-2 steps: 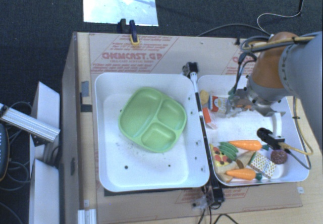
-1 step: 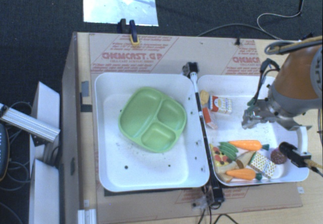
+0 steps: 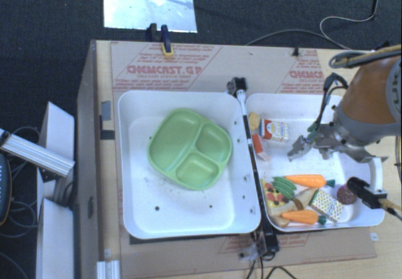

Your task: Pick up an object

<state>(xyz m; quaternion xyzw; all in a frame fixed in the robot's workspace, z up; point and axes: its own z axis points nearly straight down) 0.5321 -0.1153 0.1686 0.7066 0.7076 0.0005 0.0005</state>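
Note:
In the right bin (image 3: 295, 103) lie several toy foods: a small carton (image 3: 275, 129) with red and orange print, an orange carrot (image 3: 306, 180), a second carrot (image 3: 300, 216), a pizza slice (image 3: 272, 194), a patterned block (image 3: 327, 204) and a dark red round piece (image 3: 346, 194). My gripper (image 3: 300, 147) hangs over the middle of this bin, right of the carton and above the upper carrot. Nothing shows between its fingers, and their spread is unclear.
The left bin (image 3: 135, 208) holds a green divided plate (image 3: 190, 147) tilted near its middle. A black bar (image 3: 248, 146) runs between the two bins. The grey and orange arm (image 3: 370, 105) covers the right bin's far right part.

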